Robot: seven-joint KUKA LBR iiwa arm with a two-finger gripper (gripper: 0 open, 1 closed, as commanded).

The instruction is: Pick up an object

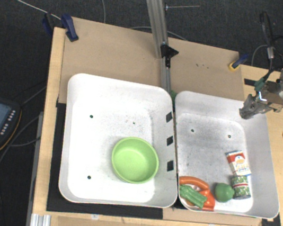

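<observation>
**Two bins inspected, gripper above right bin's far edge**

Left bin: one green bowl, upright, toward its near right corner. Right bin: an orange and green toy at the near left corner, a green ball just beside it, then a small can touching a red and white packet. The gripper hangs over the right bin's far right rim, well apart from these items; whether it is clenched or released cannot be told. Blue clamps hold the counter board.

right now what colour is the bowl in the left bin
Light green, plain with no pattern: the bowl shows clearly in the camera view.
</observation>
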